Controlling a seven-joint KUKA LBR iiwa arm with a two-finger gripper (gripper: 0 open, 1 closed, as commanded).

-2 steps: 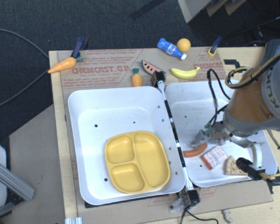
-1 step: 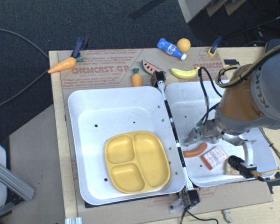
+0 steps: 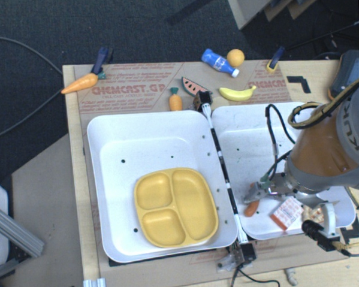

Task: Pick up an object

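Note:
My gripper (image 3: 256, 194) reaches into the right bin (image 3: 245, 136) near its front left corner, low over the floor. Just below its tip lies a small orange piece (image 3: 251, 209), close to or touching it; I see nothing held. A red and white packet (image 3: 286, 213) lies to the right of that piece, partly under the wrist. A small brownish object (image 3: 317, 213) peeks out beside the packet, half hidden by the arm.
A yellow three-part plate (image 3: 175, 206) lies in the left bin (image 3: 107, 143). On the bench behind the bins lie a carrot (image 3: 79, 84), a blue bottle (image 3: 218, 62), an orange ball (image 3: 235, 57), a banana (image 3: 237, 93), a watermelon slice (image 3: 191, 85) and a small orange toy (image 3: 175, 101). A black cable (image 3: 274, 132) loops over the right bin.

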